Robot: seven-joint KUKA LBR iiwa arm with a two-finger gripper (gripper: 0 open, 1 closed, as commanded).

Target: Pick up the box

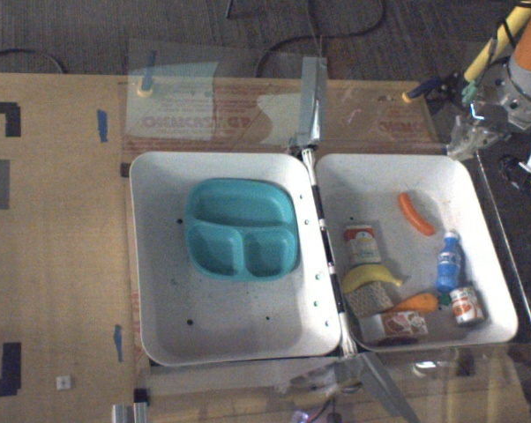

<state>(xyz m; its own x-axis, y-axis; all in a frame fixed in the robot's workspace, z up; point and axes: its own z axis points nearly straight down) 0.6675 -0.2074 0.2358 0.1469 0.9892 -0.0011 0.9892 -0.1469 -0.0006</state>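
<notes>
A small white box with a red label (362, 243) lies flat in the right bin (486, 227), left of its middle. A second flat, printed carton (405, 324) rests against that bin's front wall. My gripper (466, 136) hangs at the far right corner of the right bin, over its rim and well away from both boxes. Nothing can be seen held in it. The arm's orange band (530, 51) sits above it at the view's right edge.
The right bin also holds an orange sausage-shaped toy (415, 213), a banana (371, 278), a speckled block (370, 299), an orange item (415, 303), a blue bottle (448, 263) and a small can (465, 306). A teal divided plate (242, 227) lies in the left bin (160, 307).
</notes>
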